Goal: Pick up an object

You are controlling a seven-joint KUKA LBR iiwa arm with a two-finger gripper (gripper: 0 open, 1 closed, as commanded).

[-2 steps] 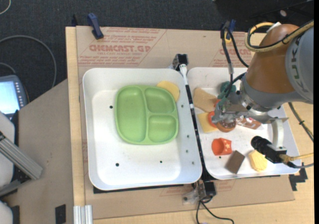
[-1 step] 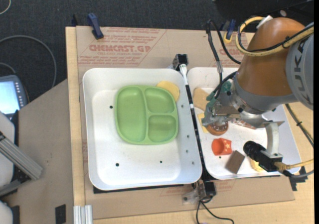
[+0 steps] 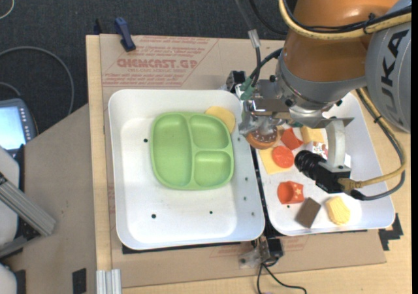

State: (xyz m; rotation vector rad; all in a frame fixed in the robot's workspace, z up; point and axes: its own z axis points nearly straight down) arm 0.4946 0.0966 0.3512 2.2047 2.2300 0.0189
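the tool (image 3: 261, 123) hangs low over the line where the two white bins meet, just right of the top right corner of the green plate (image 3: 192, 150). i cannot tell if the tool is open or closed, because the big grey and orange arm (image 3: 326, 31) hides much of it. right under the tool sits a brown round thing (image 3: 264, 139), at the left edge of the right bin (image 3: 369, 188), near the plate's right side. i cannot tell if the tool is touching it.

a little farther right of the plate lies a flat yellow slice (image 3: 273, 165) with a red round piece (image 3: 283, 156) on top of it. an orange piece (image 3: 290, 136) sits just behind them, and a pale yellow piece (image 3: 315, 134) is farther right again. nearer the front, a red block (image 3: 290, 191) lies right of the plate's lower corner. a brown block (image 3: 308, 212) and a bumpy yellow piece (image 3: 337, 210) sit farther from the plate, near the front rim of the right bin.

the green plate has three parts and lies flat in the middle of the left bin (image 3: 130, 175). a yellow round thing (image 3: 221, 116) peeks out behind the plate's top right corner, touching it.

both bins rest on a brown board on the bench (image 3: 157, 57). a blue clip (image 3: 124, 33) sits at the board's far edge, well behind the plate and to its left.
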